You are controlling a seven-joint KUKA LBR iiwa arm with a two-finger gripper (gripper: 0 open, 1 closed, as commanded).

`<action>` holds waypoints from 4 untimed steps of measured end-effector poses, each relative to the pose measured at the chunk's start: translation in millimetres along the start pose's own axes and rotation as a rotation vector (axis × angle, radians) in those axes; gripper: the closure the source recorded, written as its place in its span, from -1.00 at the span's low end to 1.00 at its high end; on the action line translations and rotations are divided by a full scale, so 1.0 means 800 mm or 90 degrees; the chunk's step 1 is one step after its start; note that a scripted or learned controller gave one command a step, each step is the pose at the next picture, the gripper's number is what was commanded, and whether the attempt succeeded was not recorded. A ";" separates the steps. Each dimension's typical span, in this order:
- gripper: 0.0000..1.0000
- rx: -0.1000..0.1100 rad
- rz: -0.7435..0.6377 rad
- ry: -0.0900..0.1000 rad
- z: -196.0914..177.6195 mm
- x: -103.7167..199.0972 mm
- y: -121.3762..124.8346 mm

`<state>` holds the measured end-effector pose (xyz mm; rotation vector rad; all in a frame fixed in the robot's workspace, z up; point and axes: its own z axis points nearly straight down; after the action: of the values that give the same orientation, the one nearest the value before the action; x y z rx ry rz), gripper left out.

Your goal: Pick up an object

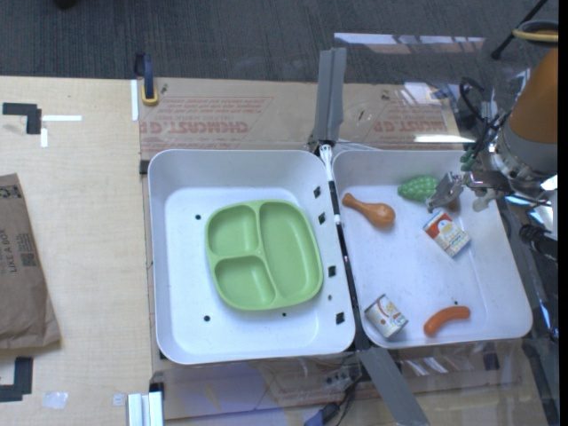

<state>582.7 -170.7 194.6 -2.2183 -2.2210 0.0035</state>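
Note:
The right bin (pixel 497 273) holds several small items. A green bumpy toy (pixel 415 187) lies at the back, with a tan drumstick (pixel 368 209) to its left. A small white and orange carton (pixel 446 234) lies tilted near the middle. At the front sit a small white can (pixel 385 317) and an orange sausage (pixel 445 319). My gripper (pixel 463 195) hovers at the bin's back right, just right of the green toy and above the carton. Its fingers stand apart, open, with nothing between them.
The left bin (pixel 177 238) carries a green divided plate (pixel 264 254). A grey divider post (pixel 330 96) rises between the bins at the back. Cardboard lies behind the bins, and a brown paper bag (pixel 22 264) sits at far left.

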 end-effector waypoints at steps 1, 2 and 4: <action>-1.00 0.001 0.142 0.007 0.130 -0.044 0.006; 1.00 0.000 0.140 0.003 0.118 -0.047 0.006; -1.00 0.000 0.012 0.001 0.130 -0.034 -0.070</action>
<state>526.8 -197.9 91.1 -2.2388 -2.1999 0.0020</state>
